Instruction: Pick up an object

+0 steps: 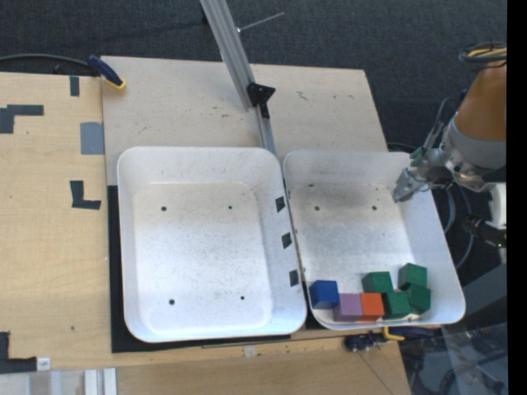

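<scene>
From above, you saw the gripper (405, 186) hanging over the right bin's (346, 220) right rim near its far corner; whether it was open or closed couldn't be told. The blocks sat along that bin's near edge: blue cube (324, 293), purple cube (351, 305), orange cube (372, 304), green blocks (399, 288).

The robot arm (482, 126) is fat and round. It is orange on top and grey below. Thin black cables (461, 220) hang beside it. Its tool (408, 183) is small, grey and shiny, with green bits.
</scene>
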`<state>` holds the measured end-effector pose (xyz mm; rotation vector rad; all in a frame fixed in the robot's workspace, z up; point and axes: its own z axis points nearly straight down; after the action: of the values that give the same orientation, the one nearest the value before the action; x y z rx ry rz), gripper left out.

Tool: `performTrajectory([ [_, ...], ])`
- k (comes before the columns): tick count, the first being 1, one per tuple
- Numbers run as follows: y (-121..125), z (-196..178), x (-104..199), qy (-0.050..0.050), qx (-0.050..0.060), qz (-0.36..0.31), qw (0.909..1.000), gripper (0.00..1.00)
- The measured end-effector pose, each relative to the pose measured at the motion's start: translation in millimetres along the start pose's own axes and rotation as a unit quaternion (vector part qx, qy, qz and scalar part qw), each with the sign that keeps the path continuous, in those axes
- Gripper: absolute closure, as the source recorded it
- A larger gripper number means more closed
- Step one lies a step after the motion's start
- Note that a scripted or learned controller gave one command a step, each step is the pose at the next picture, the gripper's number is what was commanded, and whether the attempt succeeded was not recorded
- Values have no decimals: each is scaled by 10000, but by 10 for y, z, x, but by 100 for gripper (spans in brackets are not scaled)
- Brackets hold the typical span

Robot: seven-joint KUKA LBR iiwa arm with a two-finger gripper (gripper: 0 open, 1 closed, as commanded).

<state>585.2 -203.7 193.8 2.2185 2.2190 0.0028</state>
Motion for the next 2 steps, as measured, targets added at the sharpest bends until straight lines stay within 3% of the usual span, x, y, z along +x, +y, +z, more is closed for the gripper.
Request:
performTrajectory([
  [1,88,-527,81,1,-7,-14,10000,100],
  [2,136,-430,669,14,24,-32,10000,100],
])
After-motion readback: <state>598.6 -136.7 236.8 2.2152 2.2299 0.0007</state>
